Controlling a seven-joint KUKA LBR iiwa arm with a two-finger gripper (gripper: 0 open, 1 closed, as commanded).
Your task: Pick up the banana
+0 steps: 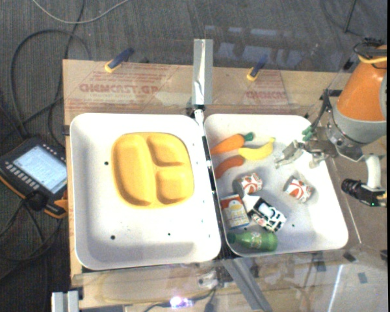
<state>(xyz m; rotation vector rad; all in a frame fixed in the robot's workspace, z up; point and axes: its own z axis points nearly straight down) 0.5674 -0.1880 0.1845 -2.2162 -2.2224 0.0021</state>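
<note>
The yellow banana [258, 151] lies in the right bin [325, 236], near its far left part, just below an orange carrot [227, 143]. My gripper [299, 155] hovers over the right bin a short way to the right of the banana's tip, with its fingers [287, 155] spread open and nothing between them. The orange-banded arm [364, 99] reaches in from the right edge.
The right bin also holds an orange-red sausage-shaped piece [229, 165], two red-and-white cans [251, 184] [297, 188], a small carton [234, 213], a black-and-white pack [268, 214] and a green bottle [255, 240]. A yellow divided tray [153, 168] sits in the left bin [97, 239].
</note>
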